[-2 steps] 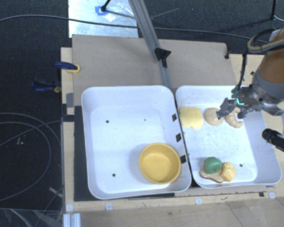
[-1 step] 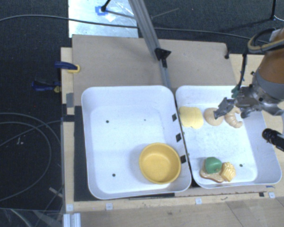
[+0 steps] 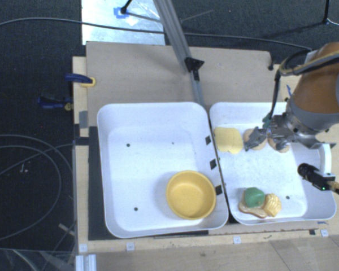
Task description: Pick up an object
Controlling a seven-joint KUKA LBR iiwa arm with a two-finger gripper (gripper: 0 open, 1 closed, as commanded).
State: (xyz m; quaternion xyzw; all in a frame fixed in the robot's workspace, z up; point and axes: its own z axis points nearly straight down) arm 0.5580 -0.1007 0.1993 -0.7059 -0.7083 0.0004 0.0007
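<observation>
Hand [image 3: 256, 140] low in right bin [image 3: 311, 210]; beside yellow lump [image 3: 228, 139].

Two shallow white bins are seen side by side on a brown bench [image 3: 135, 72]. In the left bin [image 3: 118, 151] a yellow bowl [image 3: 191, 194] is set upright near the front right corner. In the right bin [image 3: 305, 208] a pale yellow soft object [image 3: 228, 140] is lying against the left wall, and a tan round object [image 3: 254, 137] is found just beside it. The gripper [image 3: 259, 140] is lowered over the tan object; whether it is touched cannot be told, the spot being too small and shadowed. Near the front wall a green object [image 3: 253, 196] is resting on a tan piece, touching a ridged yellow object [image 3: 272, 205]. A grey pole [image 3: 175, 33] is slanted over the bench.
</observation>
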